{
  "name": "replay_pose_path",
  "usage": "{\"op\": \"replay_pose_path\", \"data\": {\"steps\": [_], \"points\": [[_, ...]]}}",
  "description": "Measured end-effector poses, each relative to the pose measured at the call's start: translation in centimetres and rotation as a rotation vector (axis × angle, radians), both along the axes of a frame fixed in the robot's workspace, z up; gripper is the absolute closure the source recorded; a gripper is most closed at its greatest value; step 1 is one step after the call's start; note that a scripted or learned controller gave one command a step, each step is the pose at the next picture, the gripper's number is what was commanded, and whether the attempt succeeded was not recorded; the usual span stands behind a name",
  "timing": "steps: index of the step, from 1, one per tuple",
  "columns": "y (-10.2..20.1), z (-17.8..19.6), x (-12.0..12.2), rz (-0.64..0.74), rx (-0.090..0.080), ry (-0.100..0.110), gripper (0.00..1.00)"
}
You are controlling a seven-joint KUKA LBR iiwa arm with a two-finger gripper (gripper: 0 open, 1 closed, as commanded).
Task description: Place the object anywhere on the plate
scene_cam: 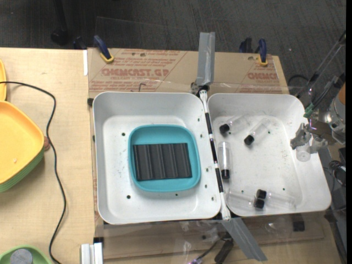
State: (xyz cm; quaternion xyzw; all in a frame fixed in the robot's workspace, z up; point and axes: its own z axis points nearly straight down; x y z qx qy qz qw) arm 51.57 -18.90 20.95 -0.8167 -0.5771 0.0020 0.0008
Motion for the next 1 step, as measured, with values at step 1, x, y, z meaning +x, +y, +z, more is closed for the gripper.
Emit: {"op": "replay_pose_path", "data": {"steps": [1], "points": [[-0.01,0.01,0.00,0.000,0.000,0.000,0.00]]}}
